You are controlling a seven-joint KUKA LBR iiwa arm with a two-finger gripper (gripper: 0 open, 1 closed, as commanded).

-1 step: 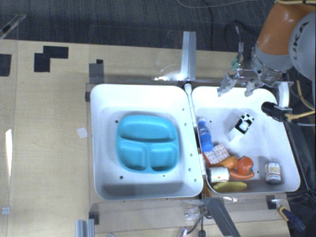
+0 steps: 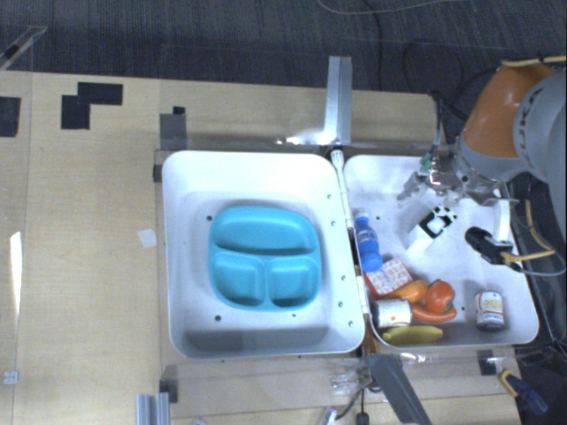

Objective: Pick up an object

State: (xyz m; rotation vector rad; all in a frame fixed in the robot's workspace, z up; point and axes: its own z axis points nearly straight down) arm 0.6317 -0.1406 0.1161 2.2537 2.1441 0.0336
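Observation:
My gripper (image 2: 431, 226) hangs over the upper middle of the right bin (image 2: 390, 177), above bare white floor. The objects lie toward the bin's front. A blue bottle (image 2: 367, 246) rests along the left wall. Below it sit a red and white packet (image 2: 387, 277), an orange carrot (image 2: 410, 290), a red pepper (image 2: 438, 297), a small white jar (image 2: 393, 312) and a yellow banana (image 2: 413, 334). A small can (image 2: 489, 308) stands at the front right. Nothing shows in the gripper's grasp.
The left bin (image 2: 182, 264) holds a blue divided tray (image 2: 264, 255). A metal post (image 2: 339, 100) rises behind the wall between the bins. A black cable piece (image 2: 485, 243) hangs from the arm over the right bin's right side.

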